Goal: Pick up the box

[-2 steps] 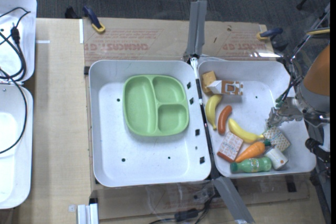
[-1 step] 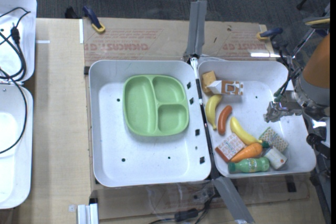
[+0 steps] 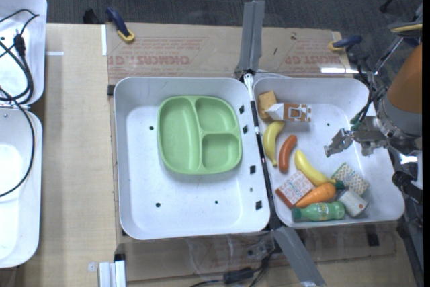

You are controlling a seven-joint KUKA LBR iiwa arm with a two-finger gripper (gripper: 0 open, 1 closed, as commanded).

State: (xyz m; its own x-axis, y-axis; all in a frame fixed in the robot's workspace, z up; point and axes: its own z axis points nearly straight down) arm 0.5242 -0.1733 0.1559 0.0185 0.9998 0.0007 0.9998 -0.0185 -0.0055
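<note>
A small white and orange carton box point(image 3: 296, 113) lies on its side at the back of the right bin point(image 3: 336, 87), next to a tan block point(image 3: 267, 101). A flat red-patterned box point(image 3: 293, 188) lies near the bin's front, beside the carrot point(image 3: 316, 194). My gripper point(image 3: 339, 142) hangs over the bare middle-right floor of this bin, right of the carton box and above the front pile. It is open and nothing sits between its fingers.
The right bin also holds two bananas point(image 3: 271, 139), a red sausage point(image 3: 287, 152), a green bottle point(image 3: 318, 212), a patterned packet point(image 3: 350, 177) and a small can point(image 3: 352, 203). A green divided plate point(image 3: 199, 134) lies in the left bin point(image 3: 134, 165).
</note>
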